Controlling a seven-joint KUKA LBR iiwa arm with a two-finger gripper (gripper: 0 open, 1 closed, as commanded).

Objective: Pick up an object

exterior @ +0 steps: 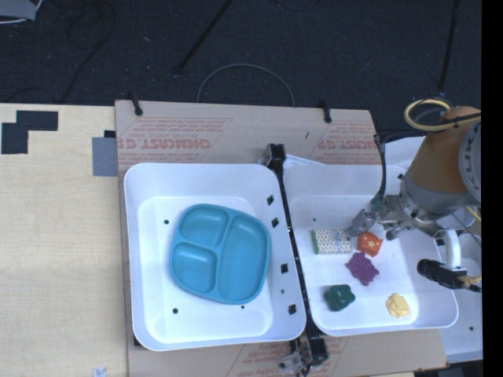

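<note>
Two bins lie side by side on my bench. In the left bin (149, 210) I see a blue plate (220, 252) with three compartments, nothing on it. The right bin (330, 183) has the small things: a white block with green dots (331, 242), then a dark green piece (339, 297) near the front, a purple piece (361, 268) in the middle, an orange-red piece (369, 244) and a yellow piece (398, 305) at the front right. The gripper (369, 225) hangs low at the orange-red piece, just beside the white block; how wide it stands I cannot tell, and I see nothing held. I judge the orange-red piece to be the target. It looks small and light, maybe soft, with an uneven shape, so it can slip or roll. I would take it across its middle, away from the block.
</note>
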